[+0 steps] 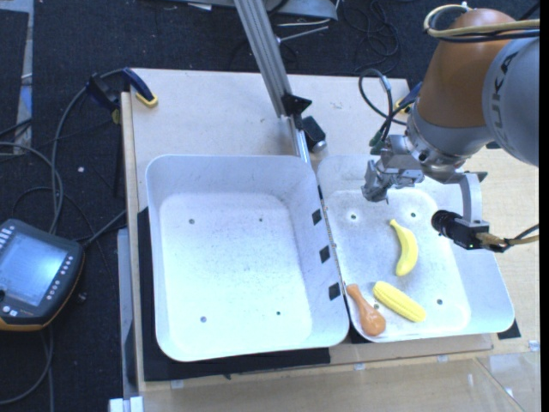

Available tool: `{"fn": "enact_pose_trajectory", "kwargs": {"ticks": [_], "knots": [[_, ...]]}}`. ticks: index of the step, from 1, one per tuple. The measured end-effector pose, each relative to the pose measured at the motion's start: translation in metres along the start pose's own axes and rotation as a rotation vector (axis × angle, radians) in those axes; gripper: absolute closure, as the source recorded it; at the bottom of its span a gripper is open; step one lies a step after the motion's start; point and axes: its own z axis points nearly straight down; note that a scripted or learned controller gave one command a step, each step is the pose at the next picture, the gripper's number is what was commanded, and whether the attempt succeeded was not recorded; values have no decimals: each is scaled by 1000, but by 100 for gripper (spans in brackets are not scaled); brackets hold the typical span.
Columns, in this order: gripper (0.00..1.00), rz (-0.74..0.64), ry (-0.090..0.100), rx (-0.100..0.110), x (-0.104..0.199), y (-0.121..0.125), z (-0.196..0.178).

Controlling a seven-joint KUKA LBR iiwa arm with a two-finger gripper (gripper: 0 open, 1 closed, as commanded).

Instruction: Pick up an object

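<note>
Three objects lie in the right bin (480, 303): a yellow banana (404, 247) near its middle, a yellow corn cob (399, 301) toward the front, and an orange carrot (366, 311) at the front left corner. My gripper (376, 189) hangs over the bin's back left part, above and left of the banana. Nothing shows between its fingers.
The left bin (171, 178) stands beside the right one, sharing a raised middle wall. A slanted metal rail (270, 54) with a black clamp rises behind the bins. A small black camera (459, 227) hangs off the wrist. A teach pendant (34, 273) lies left of the bench.
</note>
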Motion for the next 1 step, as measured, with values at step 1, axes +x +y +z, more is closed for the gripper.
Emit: {"fn": "enact_pose_trajectory", "kwargs": {"ticks": [1], "knots": [[100, 0, 0, 0, 54, 1, -4]]}}
